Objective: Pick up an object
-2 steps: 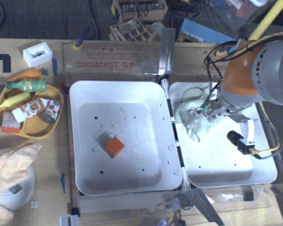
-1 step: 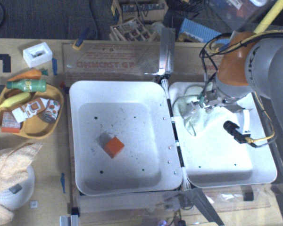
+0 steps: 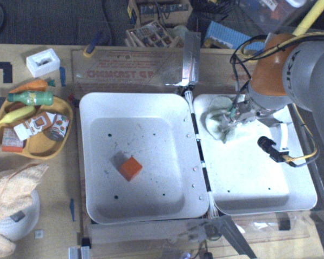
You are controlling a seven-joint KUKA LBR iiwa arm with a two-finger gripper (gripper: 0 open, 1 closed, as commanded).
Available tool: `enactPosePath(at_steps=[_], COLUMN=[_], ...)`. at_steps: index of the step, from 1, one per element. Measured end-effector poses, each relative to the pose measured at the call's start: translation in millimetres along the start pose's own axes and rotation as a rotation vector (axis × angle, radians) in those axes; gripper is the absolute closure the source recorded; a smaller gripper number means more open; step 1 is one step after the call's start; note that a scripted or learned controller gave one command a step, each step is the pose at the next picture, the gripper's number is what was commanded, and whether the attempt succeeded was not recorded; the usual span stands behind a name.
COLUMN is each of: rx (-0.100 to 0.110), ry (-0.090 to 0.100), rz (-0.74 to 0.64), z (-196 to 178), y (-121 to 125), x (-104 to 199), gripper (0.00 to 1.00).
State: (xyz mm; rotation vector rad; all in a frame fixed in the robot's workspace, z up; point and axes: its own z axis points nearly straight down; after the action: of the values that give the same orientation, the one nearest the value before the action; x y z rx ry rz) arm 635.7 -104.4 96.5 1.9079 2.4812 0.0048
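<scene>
While claw (image 3: 225, 124) hovers right, orange block (image 3: 131, 168) lies left.

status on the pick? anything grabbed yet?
Done: the arm has reached into the right bin, with the gripper low near its back left corner. In hand: nothing visibly; the view is too blurred there to tell. Left: the whole grasp and lift. The orange block sits untouched in the left bin, well away from the gripper.
</scene>
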Motion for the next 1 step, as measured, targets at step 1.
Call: enactPosePath(at_steps=[1], rx=[0.014], ry=[0.011], rz=[-0.114], z=[-7.8], y=[-43.0], x=[-16.3], gripper=[1.00])
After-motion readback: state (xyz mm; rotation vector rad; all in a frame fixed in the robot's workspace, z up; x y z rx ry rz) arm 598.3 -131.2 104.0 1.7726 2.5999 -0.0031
